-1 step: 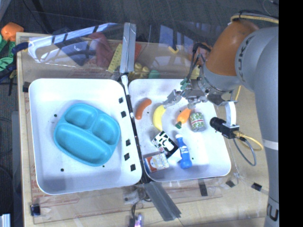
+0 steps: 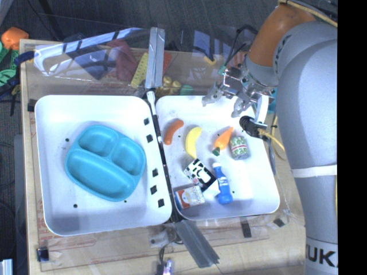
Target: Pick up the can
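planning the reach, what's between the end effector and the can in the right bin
In the camera view, only bare white bin floor lies between the end effector and the can. The carrot lies just left of that line, beside the can.

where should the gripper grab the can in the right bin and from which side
Grip the can across its round body, coming straight down from above. It seems to lie on its side near the bin's right wall, with the carrot close on its left. So the fingers would best close along the free upper-lower direction. The gripper hangs above the bin's far edge.
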